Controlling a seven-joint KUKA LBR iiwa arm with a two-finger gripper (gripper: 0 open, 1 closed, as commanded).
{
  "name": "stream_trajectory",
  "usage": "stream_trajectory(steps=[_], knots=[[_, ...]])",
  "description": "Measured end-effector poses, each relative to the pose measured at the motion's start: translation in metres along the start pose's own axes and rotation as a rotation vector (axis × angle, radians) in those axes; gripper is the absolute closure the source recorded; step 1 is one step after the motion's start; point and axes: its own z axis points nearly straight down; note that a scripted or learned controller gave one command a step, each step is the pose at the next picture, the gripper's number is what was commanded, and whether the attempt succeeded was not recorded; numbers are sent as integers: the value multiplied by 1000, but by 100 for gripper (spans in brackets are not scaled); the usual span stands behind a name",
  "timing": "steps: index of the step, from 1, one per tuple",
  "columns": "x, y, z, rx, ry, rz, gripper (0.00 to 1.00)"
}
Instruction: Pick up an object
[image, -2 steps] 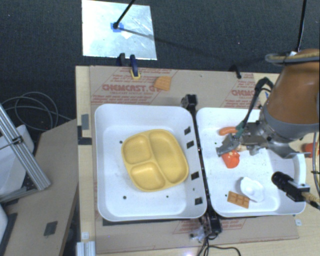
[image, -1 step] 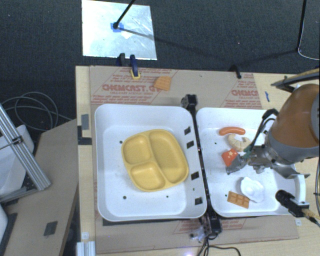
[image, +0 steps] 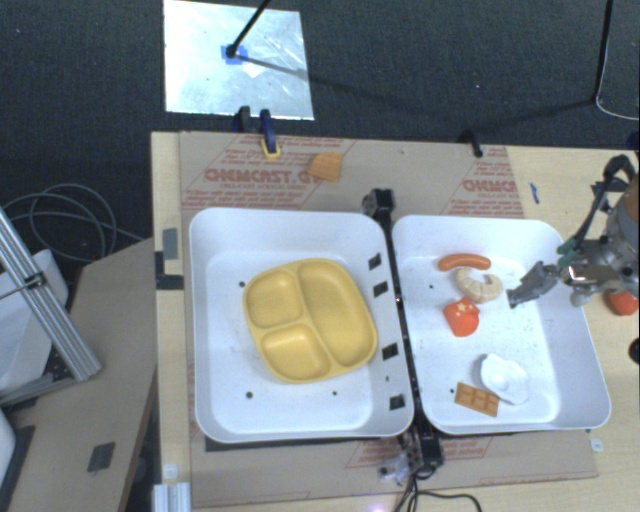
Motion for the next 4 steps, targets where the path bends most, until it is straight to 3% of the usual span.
stream_trajectory(steps=[1,2,3,4], knots=[[-6,-5,104,23,6,3,0],[-1,2,-75,-6,0,-4,0],[-20,-5,68,26,6,4,0],[14,-4,120,19,7,-4,0]])
